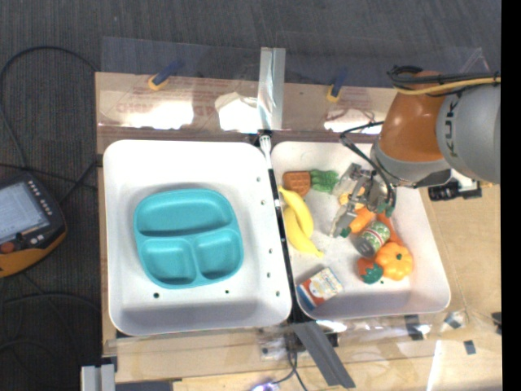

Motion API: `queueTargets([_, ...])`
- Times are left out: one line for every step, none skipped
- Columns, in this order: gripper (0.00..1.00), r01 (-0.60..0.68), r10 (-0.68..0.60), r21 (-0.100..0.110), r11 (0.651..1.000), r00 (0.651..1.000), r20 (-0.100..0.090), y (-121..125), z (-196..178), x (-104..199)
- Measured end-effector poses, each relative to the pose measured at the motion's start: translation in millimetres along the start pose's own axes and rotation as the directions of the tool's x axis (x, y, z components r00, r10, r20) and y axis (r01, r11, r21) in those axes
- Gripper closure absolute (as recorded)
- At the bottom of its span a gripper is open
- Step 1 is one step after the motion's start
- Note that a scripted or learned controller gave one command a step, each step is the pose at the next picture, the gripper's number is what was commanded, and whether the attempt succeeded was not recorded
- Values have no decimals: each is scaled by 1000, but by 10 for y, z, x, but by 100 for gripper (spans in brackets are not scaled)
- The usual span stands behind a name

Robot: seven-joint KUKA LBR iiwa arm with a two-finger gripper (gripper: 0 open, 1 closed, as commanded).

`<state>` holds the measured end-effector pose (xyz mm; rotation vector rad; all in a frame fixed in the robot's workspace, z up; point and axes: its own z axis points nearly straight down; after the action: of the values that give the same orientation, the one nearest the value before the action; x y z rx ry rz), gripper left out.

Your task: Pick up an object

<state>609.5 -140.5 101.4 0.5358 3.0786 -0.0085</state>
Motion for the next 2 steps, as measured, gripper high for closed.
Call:
queueTargets([0,-24,24,-3,1000,1000,0,-63,103,195])
queueTargets([100,-22,22,-2,1000,1000,3,-54,-7,184])
